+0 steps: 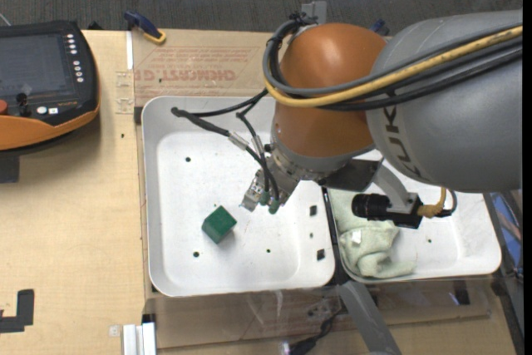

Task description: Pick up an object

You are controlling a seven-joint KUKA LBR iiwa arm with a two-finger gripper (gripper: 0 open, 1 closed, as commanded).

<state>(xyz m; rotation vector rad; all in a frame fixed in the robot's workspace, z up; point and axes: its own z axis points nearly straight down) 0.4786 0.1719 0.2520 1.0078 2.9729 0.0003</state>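
Green cube-shaped block (219, 224) loose in left shallow white bin (166, 179), just beside end effector (262, 199), grip state indeterminable; advise centring over block, descending squarely, closing across flat faces before lifting.

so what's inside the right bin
A crumpled pale cloth lies at the right bin's near-left corner. The arm covers the bin's far part, so anything there is hidden.
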